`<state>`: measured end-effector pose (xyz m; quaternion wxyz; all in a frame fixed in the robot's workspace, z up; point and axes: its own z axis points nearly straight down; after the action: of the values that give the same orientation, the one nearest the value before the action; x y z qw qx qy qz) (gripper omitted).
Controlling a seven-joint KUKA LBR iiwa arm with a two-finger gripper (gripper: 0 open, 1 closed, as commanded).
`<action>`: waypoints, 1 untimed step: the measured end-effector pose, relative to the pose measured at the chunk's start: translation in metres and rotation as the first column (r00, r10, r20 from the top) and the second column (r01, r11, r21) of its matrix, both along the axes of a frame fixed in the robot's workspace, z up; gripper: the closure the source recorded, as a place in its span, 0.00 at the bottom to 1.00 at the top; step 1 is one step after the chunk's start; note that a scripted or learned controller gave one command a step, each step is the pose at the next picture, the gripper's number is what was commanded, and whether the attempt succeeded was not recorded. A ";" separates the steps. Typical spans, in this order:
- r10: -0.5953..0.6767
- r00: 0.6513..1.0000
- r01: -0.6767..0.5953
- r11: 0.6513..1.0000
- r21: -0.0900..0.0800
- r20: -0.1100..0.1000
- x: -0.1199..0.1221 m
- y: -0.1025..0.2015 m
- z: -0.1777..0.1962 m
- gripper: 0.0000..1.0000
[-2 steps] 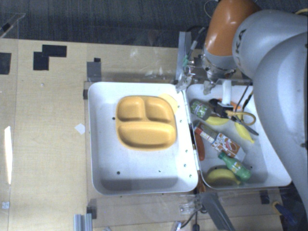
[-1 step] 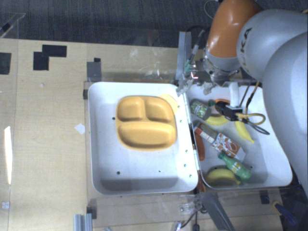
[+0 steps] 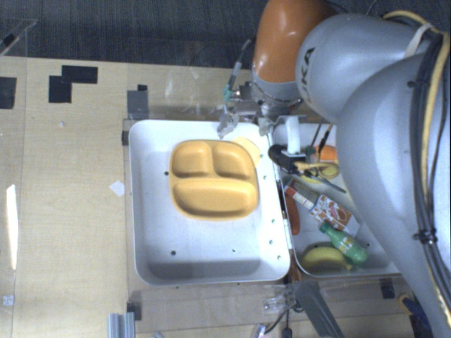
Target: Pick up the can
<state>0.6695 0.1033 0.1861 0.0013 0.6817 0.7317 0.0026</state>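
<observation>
You are still at the very start of this job, I think: the gripper (image 3: pixel 246 125) hangs over the 12 o'clock edge of the left bin (image 3: pixel 141 210), its two fingers spread apart with nothing between them. So the reaching step is the one in hand, and no grab has been made. Just toward 6 o'clock from the gripper lies a yellow tray (image 3: pixel 213 178) with three bumps, in the middle of that bin. The can is the hard part. I cannot tell where it is. The right bin (image 3: pixel 338 273), at 3 o'clock from the tray, holds a pile of small things (a banana (image 3: pixel 325 258) and a green bottle (image 3: pixel 345 241) at its 6 o'clock end, with more bits packed near them), and the big grey arm (image 3: pixel 380 83) covers much of it. None of the bits I can see looks round and shiny like a can, so I cannot say how it looks or which way it lies. Your next move, I think, is to find the can first, then swing the gripper toward 3 o'clock and bring it down wide apart over it.
</observation>
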 end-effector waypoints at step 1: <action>-0.032 0.999 0.032 0.999 0.005 0.011 0.003 0.083 -0.065 0.00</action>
<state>0.6725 0.1867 0.1210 0.0035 0.6933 0.7206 0.0082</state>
